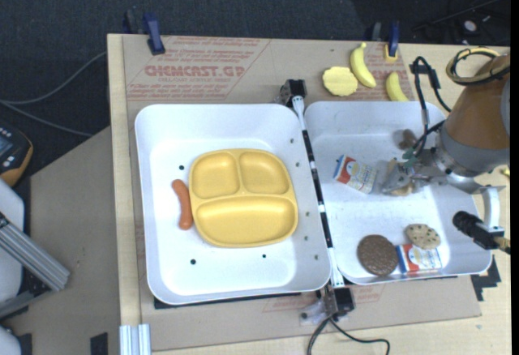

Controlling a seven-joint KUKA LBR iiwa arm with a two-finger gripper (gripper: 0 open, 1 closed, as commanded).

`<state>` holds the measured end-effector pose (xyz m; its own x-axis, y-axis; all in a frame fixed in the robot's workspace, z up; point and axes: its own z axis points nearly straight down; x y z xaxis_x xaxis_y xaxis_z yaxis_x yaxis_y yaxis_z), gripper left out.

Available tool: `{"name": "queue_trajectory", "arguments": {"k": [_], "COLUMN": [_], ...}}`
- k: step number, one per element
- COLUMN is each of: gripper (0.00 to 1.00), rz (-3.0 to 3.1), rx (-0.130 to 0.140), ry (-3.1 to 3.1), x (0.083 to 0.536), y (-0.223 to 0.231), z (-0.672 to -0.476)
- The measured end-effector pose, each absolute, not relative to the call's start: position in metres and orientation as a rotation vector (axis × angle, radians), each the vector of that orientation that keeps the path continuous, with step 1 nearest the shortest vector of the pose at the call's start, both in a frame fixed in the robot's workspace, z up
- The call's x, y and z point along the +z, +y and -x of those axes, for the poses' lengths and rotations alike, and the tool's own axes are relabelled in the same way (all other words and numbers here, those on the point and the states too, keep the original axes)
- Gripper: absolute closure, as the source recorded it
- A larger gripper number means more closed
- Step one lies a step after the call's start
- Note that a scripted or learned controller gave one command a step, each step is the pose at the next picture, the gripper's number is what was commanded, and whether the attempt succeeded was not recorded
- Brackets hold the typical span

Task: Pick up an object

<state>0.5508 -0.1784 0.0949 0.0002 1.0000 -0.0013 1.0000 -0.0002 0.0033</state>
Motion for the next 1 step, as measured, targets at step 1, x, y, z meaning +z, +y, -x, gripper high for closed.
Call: {"name": "queue_trajectory", "arguments": {"k": [1], "gripper": [1.00], "rz": [-2.209], "rx": [0.008], "ry": [2.229], "x": [0.1293], "y": [-0.0910], "z": [-0.5758]}}
